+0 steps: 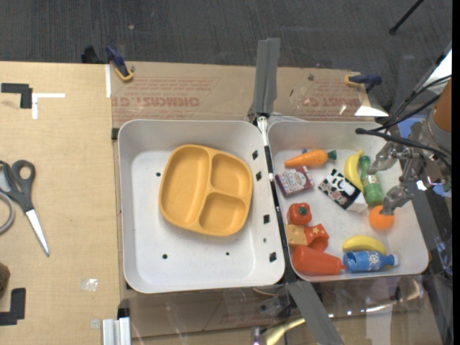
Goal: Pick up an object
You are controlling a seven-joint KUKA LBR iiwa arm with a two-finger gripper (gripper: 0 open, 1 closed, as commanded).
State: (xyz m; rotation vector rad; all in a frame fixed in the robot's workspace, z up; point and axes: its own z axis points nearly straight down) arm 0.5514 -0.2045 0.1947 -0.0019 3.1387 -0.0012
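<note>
Red bottle [314,261] lies at the right bin's [420,264] near edge; gripper [394,187] hangs spread wide, empty, above the orange [382,218], apparently lining up a grab.

- Floor [180,13]: dark grey carpet, fine ribbed texture, across the top of the frame.
- Bench [57,192]: light wood surface, filling the left side.
- Cardboard sheet [180,95]: brown, printed lettering reads reversed, lying upper centre behind the bins; blue clamps at its upper left corner [118,62] and upper right [366,81].
- Scissors [29,200]: grey handles, blades pointing lower right, at the left edge on the bench.
- Black tape marks [18,92] with a white strip just beside them, upper left; another black mark [14,304] lower left.
- Light: even, diffuse; soft shadows only.
</note>
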